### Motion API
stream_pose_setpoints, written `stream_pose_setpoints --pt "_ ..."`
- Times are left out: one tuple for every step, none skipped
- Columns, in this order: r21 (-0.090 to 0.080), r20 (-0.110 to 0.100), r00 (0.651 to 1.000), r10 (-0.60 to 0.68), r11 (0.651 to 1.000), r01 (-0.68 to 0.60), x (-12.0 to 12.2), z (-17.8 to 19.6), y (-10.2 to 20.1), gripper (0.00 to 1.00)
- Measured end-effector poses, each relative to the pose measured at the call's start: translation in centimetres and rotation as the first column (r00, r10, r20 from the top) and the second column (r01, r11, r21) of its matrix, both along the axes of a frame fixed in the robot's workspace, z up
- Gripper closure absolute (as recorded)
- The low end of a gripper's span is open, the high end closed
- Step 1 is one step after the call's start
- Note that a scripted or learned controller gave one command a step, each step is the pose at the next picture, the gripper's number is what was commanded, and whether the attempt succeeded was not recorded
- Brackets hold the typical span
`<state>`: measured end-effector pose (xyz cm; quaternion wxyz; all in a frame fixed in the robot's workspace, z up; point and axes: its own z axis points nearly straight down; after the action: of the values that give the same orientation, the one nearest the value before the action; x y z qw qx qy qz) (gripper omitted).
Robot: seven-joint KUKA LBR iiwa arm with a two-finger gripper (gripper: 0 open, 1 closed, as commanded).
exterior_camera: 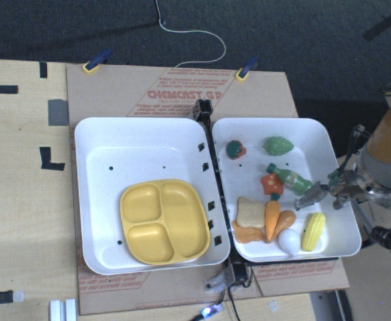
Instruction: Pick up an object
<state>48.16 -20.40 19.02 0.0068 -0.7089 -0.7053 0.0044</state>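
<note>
The gripper hangs low over the right bin; whether its jaws are open or closed cannot be told. The corn cob lies just beneath them, beside the egg and carrots, likely the intended pick.

Robotics lab test bench, not a kitchen. Two white bins sit side by side on a printed cardboard sheet held at its far corners by yellow-and-blue clamps. Black tape marks on the wooden bench along its left edge (calibration-looking). A loose white cable trails over dark carpet beyond the far edge. The food in the right bin is toy plastic; a yellow divided plate lies in the left.
</note>
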Motion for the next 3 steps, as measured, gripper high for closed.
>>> stream_pose_setpoints --pt "-0.003 0.013 1.000 0.005 1.000 -0.005 0.3 0.7 0.1 0.00" --pt "-0.002 0.009 1.000 0.007 1.000 -0.007 1.2 -4.7 0.0 0.00" --pt "-0.002 0.012 1.000 0.005 1.000 -0.005 1.2 -10.1 0.1 0.00"
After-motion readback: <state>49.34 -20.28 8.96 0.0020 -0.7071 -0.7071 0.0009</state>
